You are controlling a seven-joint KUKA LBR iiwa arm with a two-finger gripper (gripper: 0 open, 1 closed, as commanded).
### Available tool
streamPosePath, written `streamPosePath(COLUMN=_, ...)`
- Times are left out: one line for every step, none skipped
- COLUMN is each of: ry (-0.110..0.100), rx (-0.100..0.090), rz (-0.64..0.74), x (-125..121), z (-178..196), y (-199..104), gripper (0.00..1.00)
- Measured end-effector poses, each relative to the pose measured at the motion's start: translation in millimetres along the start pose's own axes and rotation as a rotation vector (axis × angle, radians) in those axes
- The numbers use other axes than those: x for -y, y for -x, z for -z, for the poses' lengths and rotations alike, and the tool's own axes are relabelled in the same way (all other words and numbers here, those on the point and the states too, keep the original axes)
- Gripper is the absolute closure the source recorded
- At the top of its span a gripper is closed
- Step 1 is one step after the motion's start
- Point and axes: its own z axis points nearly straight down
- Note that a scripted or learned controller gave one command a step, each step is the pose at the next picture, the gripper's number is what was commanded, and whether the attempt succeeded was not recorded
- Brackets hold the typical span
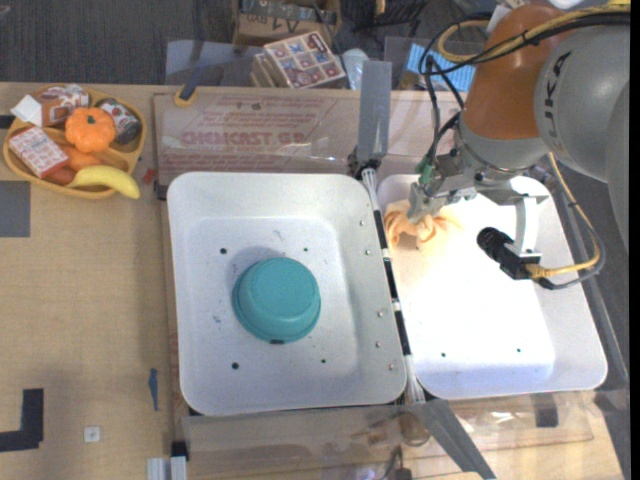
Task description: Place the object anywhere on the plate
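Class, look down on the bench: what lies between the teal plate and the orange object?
In the camera view, the two bins' rims lie between the plate and object.

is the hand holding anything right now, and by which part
It cannot be told. The hand is down at a pale orange object in the right white bin, but glare and the hand hide any hold.

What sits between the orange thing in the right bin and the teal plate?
Only the raised rims where the two bins meet. The orange thing lies in the right bin's upper left corner under the gripper; the teal plate sits alone in the left bin. Nothing else visible blocks the way.
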Motion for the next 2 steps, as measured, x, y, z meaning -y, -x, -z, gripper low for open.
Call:
streamPosePath(ry=0.003, rx=0.001, rz=0.003, x=-1, z=21, y=0, gripper=1.00)
streamPosePath(ry=0.001, rx=-0.001, rz=0.404, x=13, z=24, y=-56, gripper=1.00)
